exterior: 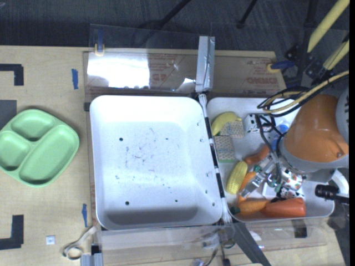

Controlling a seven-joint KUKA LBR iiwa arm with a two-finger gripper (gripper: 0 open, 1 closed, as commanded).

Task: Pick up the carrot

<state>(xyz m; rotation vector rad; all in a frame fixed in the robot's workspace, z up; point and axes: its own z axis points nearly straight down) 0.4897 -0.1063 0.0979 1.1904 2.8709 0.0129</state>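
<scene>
arm w/ jaws [265, 177] low in right bin [310, 212], over carrot [280, 206] nr front edge; corn [237, 176] beside. jaw state: can't tell.

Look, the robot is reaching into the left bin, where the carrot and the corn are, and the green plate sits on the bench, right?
Not quite. The camera view shows the gripper reaching into the right bin, where the carrot and corn lie. The green plate does sit on the bench.
</scene>
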